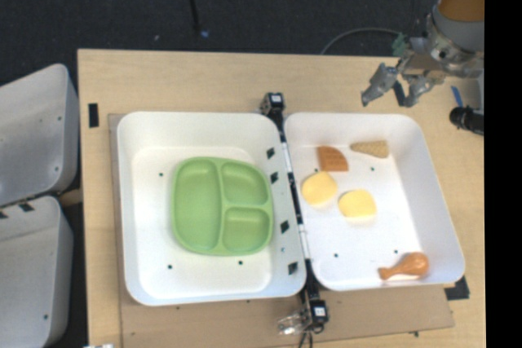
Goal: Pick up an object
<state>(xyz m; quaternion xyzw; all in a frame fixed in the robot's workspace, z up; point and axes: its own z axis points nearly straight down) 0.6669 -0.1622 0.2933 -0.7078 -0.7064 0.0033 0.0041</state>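
Observation:
My gripper (392, 91) hangs above the bench just beyond the far edge of the right bin (432, 200), fingers spread open with nothing between them. In that bin lie a brown toast slice (332, 159), a tan wedge-shaped piece (370, 148), two yellow round pieces (319, 189) (357, 204), and an orange drumstick (404, 266) near the front right corner. All of them sit below and apart from the gripper.
The left bin (147, 257) holds a green divided plate (222, 204). Black clips (272, 103) run along the seam between the bins. A cable (351, 38) loops on the bench behind the right bin. White chairs (33, 143) stand at the left.

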